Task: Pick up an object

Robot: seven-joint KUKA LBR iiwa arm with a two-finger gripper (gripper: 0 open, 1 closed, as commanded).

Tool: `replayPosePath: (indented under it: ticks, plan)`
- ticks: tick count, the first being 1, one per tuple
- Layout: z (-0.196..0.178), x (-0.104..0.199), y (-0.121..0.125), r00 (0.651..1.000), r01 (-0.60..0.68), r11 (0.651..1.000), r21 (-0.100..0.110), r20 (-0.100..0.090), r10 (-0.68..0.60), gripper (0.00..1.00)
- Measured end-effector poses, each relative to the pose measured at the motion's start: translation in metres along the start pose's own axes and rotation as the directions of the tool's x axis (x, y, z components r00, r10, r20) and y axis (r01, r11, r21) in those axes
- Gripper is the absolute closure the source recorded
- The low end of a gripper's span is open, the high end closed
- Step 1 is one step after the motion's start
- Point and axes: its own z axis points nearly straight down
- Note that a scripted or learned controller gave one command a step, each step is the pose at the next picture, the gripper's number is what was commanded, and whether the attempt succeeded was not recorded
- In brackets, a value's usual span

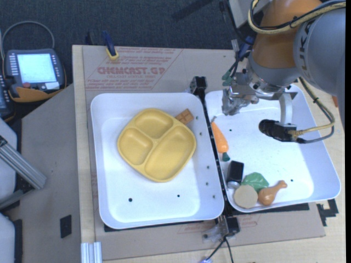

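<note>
- My metal two-finger claw (pixel 235 102) hangs over the far left corner of the right-hand shallow white bin (pixel 312 163); I cannot tell how it stands.
- An orange plastic carrot (pixel 220 138) lies just below the claw against this bin's left wall, apart from it.
- Along the near edge, well apart from my claw: a black block (pixel 235 171), a green leafy piece (pixel 256 179), a tan round disc (pixel 246 196), a brown toy drumstick (pixel 271 192).
- The left bin (pixel 109 163) holds a yellow divided plastic plate (pixel 157 144) with a small brown block (pixel 185 116) at its far edge.
</note>
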Motion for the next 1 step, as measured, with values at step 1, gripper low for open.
replayPosePath:
  ticks: [1]
  plan:
    - [0.0101, 0.0486, 0.0005, 1.000, -0.001, 1.000, 0.001, 0.000, 0.001, 1.00]
